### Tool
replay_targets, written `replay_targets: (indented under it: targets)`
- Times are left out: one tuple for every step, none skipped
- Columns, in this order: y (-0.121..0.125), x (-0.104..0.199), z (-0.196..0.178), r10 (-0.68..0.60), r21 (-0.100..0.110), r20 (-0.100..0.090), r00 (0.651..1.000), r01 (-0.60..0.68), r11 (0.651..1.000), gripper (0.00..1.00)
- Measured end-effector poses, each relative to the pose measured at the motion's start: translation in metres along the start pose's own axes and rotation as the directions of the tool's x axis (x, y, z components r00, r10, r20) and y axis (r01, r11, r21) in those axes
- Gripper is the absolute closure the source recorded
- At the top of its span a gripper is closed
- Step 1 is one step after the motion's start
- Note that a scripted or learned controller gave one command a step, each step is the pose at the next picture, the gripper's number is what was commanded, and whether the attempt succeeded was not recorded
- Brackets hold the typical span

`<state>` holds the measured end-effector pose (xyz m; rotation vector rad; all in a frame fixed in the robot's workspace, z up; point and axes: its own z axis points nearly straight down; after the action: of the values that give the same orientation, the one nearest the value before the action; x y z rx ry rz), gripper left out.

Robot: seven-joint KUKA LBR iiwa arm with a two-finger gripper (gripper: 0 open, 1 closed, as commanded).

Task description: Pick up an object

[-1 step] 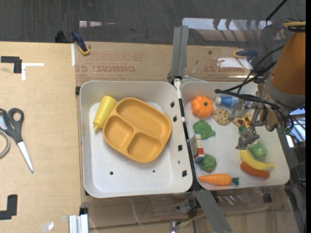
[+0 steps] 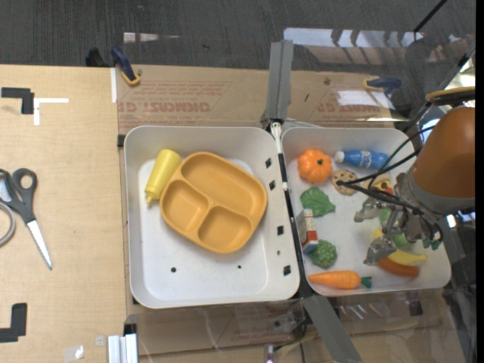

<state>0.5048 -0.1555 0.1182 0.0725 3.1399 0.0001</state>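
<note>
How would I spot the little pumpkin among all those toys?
Look in the right-hand white bin, at its far left corner beside the divider. The pumpkin sits there, left of the blue bottle and above the green leafy toy. It alone is round, orange and green-stemmed.

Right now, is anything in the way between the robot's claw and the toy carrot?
Nothing visible blocks it. The gripper hangs over the right bin, just above a yellow and orange toy. The carrot lies near the bin's front wall, to the gripper's left in the view, with bare bin floor between them.
</note>
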Motion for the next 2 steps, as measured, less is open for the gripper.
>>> replay_targets:
  targets:
    - [-0.0281,0.0070,0.0257,0.044,0.001,0.001,0.999,-0.044,0.999,0.00]
    - [-0.0268,0.0051,0.0158,0.040,0.001,0.005,0.999,-0.040,0.999,1.00]
